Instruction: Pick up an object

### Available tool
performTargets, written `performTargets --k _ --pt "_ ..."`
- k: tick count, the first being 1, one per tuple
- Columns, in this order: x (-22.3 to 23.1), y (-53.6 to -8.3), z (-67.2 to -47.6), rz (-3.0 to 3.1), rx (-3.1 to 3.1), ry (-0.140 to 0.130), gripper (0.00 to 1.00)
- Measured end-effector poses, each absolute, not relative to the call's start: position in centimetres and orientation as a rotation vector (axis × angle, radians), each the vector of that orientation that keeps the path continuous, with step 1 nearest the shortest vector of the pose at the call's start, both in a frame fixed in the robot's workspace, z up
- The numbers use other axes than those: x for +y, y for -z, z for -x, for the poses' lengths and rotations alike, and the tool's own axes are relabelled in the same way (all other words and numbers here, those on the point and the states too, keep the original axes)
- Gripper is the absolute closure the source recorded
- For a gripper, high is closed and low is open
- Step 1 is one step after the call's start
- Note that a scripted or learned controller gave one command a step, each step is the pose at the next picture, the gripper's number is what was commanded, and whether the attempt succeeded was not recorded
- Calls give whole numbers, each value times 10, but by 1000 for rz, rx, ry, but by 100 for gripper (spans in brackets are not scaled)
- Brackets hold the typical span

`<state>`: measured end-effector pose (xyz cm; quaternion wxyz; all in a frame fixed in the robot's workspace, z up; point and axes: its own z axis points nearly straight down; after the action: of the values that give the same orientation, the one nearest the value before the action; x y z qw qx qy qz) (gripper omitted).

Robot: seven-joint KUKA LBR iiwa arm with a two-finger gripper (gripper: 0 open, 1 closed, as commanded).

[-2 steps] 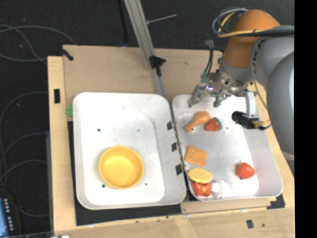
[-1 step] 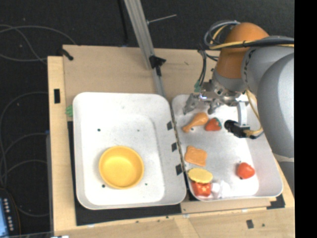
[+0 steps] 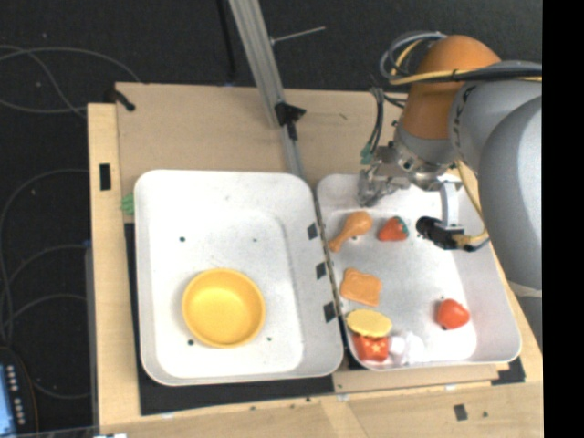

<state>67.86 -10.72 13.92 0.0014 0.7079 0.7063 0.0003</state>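
From the one camera above the bench we see two shallow white bins side by side on a wooden board. The left bin (image 3: pixel 228 217) holds a yellow bowl (image 3: pixel 224 307), which sits upright toward the bin's 7 o'clock corner.

The right bin (image 3: pixel 484 322) carries the small things. A drumstick-shaped brown piece (image 3: pixel 350 229) lies tilted near the bin's 10 o'clock area, close to the dividing edge. Just beside it, at its 3 o'clock, rests a small red strawberry-like piece (image 3: pixel 393 230). Below the drumstick, toward 6 o'clock, lies an orange-brown square like a slice of toast (image 3: pixel 360 287). Further toward 6 o'clock a yellow disc (image 3: pixel 369 322) sits on top of a red piece (image 3: pixel 371 346), with something pale white (image 3: pixel 407 348) touching at its 3 o'clock. A red tomato-like piece (image 3: pixel 453 314) lies apart at the bin's 4 o'clock side.

The arm reaches in from 3 o'clock, its orange band high at 1 o'clock of the picture. The gripper (image 3: pixel 372 188) hangs over the right bin's 11 o'clock corner, above the drumstick and near it. We see nothing between its fingers, and we cannot tell how far apart they stand

A slanted metal rail (image 3: pixel 260 57) runs up toward 12 o'clock
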Motion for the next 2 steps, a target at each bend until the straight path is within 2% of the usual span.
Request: performTargets --k 1,2 --pt "-98 -193 -681 -2214 2223 -8 100" --pt "-99 -214 -682 -2214 2225 -5 100"
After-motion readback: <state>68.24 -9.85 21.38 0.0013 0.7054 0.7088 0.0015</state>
